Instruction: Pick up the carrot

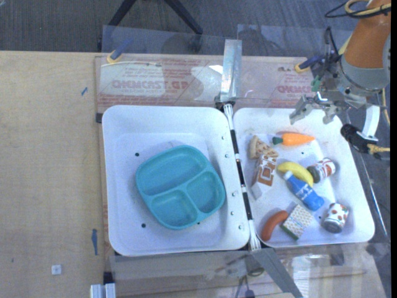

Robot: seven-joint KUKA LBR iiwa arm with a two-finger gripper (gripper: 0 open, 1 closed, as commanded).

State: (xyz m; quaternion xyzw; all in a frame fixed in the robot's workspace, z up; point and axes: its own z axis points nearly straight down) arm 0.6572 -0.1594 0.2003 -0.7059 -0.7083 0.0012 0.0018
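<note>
The carrot (pixel 296 139), orange with a green top at its left end, lies on its side near the back of the right bin (pixel 361 185). My gripper (pixel 315 111) hangs above the bin's back edge, just up and to the right of the carrot. Its fingers (pixel 302 109) are spread open with nothing between them. The carrot is untouched.
The right bin also holds a pizza slice (pixel 257 148), a small carton (pixel 267 169), a banana (pixel 295 171), a blue bottle (pixel 304 193), two cans (pixel 322 169), a sausage (pixel 272 225) and a green box (pixel 297 220). A teal divided plate (pixel 180 187) sits in the left bin (pixel 124 129).
</note>
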